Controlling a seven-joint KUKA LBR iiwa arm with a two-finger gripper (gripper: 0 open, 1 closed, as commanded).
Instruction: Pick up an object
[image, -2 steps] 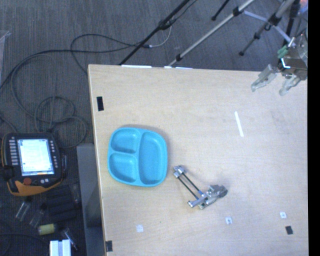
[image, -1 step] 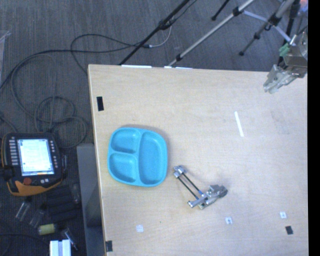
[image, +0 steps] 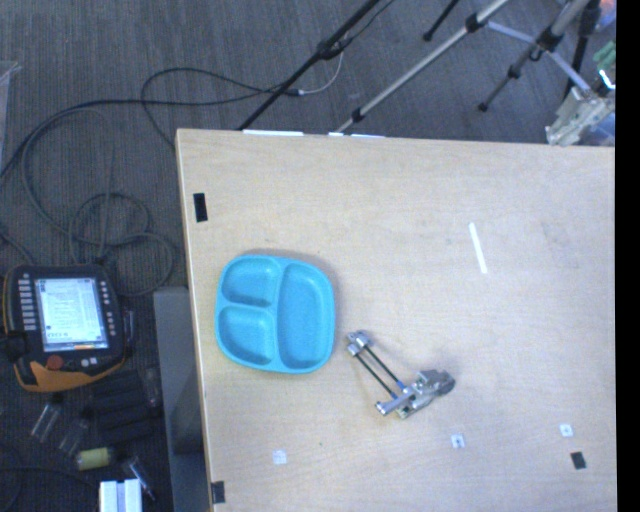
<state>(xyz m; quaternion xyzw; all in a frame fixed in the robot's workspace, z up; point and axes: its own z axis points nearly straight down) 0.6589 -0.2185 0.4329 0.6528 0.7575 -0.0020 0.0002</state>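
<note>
Metal tool (image: 380, 376) just off blue plate's (image: 276, 313) 4 o'clock, long axis 10-to-4, arm's side at 3; gripper state: can't tell.

A blue divided plate (image: 277, 313) lies flat and right way up on the pale wooden worktop (image: 450, 200), toward its left side. It is a rounded square with three compartments: two smaller ones stacked on its left half and one long one along its right half. Just to its lower right, near but apart from the plate's rim, lies a metal tool (image: 397, 377), possibly a clamp or press of some kind, with two thin parallel rods running diagonally from an upper-left end piece to a bulkier silver head at lower right.
</note>
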